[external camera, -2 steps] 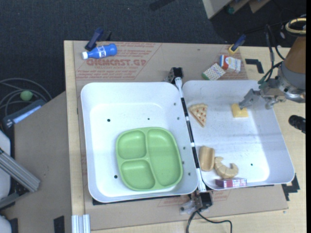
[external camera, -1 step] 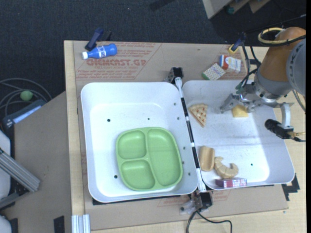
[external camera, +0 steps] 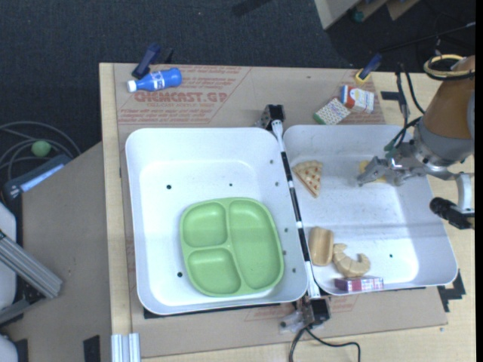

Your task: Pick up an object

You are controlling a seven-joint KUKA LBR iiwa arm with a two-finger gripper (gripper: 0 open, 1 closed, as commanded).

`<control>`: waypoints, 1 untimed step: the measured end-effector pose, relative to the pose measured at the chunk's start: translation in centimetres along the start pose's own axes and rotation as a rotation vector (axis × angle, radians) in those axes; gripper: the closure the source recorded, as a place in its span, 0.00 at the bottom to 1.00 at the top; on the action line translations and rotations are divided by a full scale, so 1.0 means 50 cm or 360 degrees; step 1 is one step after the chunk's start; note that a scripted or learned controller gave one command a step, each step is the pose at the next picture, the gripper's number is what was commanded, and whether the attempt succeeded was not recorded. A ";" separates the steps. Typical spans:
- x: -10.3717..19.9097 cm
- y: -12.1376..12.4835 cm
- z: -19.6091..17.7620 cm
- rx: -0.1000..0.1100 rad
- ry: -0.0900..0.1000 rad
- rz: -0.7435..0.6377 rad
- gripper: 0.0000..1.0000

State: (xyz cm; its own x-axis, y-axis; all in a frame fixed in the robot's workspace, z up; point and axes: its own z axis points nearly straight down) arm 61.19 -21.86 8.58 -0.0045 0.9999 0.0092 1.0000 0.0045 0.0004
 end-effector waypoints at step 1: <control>0.070 0.079 0.002 -0.0003 -0.0016 0.0006 0.00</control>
